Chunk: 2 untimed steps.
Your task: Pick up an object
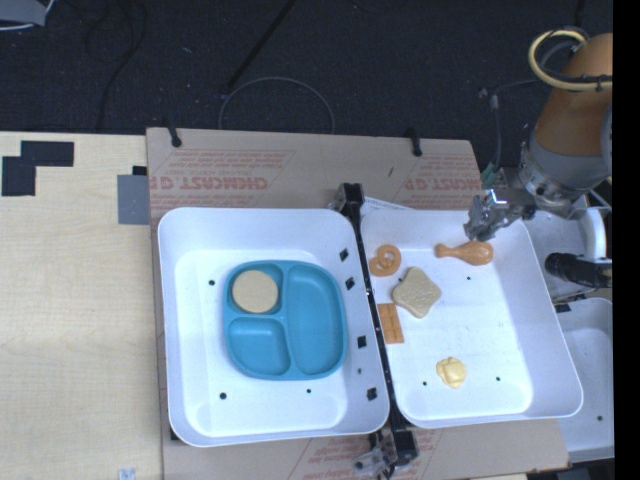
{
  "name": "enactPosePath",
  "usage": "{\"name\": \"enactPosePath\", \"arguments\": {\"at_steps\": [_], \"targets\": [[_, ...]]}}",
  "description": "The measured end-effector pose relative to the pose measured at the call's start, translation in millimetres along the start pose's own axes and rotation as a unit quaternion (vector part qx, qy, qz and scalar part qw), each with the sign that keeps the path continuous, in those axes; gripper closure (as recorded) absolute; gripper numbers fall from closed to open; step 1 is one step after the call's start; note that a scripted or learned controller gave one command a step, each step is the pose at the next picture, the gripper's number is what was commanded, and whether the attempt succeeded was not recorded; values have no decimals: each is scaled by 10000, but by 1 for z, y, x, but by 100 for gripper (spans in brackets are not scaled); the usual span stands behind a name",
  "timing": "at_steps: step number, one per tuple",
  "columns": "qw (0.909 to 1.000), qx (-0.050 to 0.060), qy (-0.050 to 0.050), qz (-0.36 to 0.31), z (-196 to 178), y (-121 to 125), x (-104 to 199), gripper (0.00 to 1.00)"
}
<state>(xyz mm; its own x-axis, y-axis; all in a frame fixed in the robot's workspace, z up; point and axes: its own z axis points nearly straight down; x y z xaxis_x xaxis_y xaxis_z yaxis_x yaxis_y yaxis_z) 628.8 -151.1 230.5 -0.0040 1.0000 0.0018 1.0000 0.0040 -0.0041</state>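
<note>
— Where is the claw [487, 215]?
— Over the far right corner of the right shallow white bin [545, 298], just above the tan drumstick-shaped toy [466, 253]. Whether it is apart or together I cannot tell.
— The surface?
— Pale wood [70, 318], with a cardboard sheet [300, 168] under both bins and dark carpet [300, 48] beyond.
— What else lies near?
— An orange pretzel-shaped piece [385, 260], a beige square cracker [416, 293], an orange flat strip [391, 323] by the divider and a yellow lumpy piece [451, 371], all apart. The left white bin [190, 368] holds a blue divided tray [310, 328] with a tan round disc [254, 290].
— Room?
— Open floor mid-right.
</note>
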Motion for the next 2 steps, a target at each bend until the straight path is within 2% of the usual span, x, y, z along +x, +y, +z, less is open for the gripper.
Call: {"name": "enactPosePath", "arguments": {"at_steps": [1, 2], "targets": [[10000, -5, 3, -3, -7, -5, 47, 100], [10000, 2, 5, -2, 5, -7, 104, 100]]}}
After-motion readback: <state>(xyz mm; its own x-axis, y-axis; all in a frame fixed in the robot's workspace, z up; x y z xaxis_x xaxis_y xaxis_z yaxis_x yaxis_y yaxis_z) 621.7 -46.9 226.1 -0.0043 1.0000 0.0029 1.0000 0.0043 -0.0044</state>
